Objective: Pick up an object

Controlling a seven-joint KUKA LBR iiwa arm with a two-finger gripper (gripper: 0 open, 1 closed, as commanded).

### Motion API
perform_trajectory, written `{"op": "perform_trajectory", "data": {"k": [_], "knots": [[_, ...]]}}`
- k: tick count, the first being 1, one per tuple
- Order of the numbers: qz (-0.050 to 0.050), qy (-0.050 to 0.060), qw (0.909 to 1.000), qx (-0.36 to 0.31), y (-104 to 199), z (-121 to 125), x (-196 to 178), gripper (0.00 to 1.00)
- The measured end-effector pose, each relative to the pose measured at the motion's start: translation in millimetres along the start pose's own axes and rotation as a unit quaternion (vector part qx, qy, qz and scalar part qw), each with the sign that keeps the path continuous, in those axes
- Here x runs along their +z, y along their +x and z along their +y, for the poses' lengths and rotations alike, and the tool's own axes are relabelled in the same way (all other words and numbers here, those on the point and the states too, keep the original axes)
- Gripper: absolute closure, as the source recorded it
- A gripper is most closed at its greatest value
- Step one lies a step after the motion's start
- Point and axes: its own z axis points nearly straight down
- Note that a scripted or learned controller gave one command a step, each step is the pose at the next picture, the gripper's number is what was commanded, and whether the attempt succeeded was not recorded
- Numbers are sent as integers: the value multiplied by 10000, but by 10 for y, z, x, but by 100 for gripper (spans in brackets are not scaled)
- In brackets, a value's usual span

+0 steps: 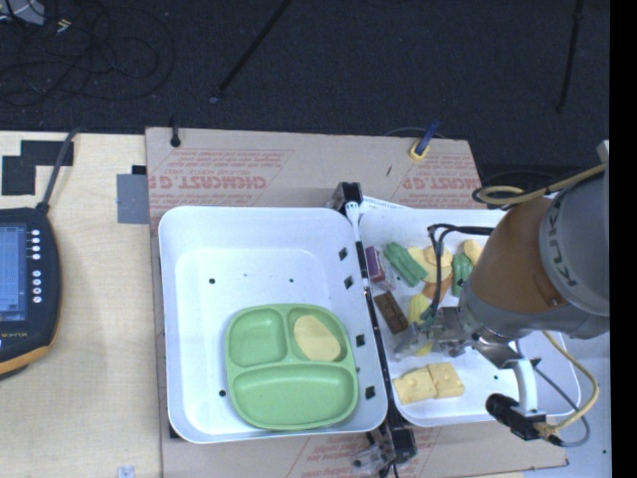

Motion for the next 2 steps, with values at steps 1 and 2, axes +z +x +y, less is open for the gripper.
{"op": "perform_trajectory", "data": {"k": [1,2], "knots": [[-24,2,10000,-31,62,375,107,0],[-6,1,10000,-29,68,375,-6,100]]}}
